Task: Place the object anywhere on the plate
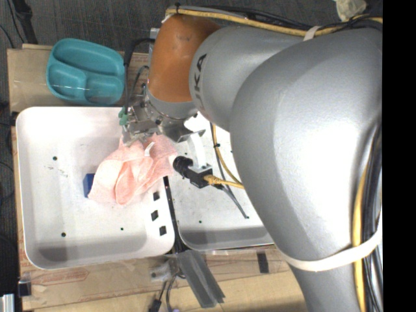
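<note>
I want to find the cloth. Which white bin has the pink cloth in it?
The left white bin, below the teal plate. The pink cloth lies inside near its right wall, with a blue object beside it; the right white bin holds no cloth.

The tabletop (15, 64) is pale wood, showing at the left edge and along the bottom. Two shallow white bins sit side by side on it: the left bin (39, 174) in full view, the right bin (221, 229) mostly covered by the arm. A teal divided dish (84, 70) lies at the top left, just beyond the left bin's far rim.
</note>
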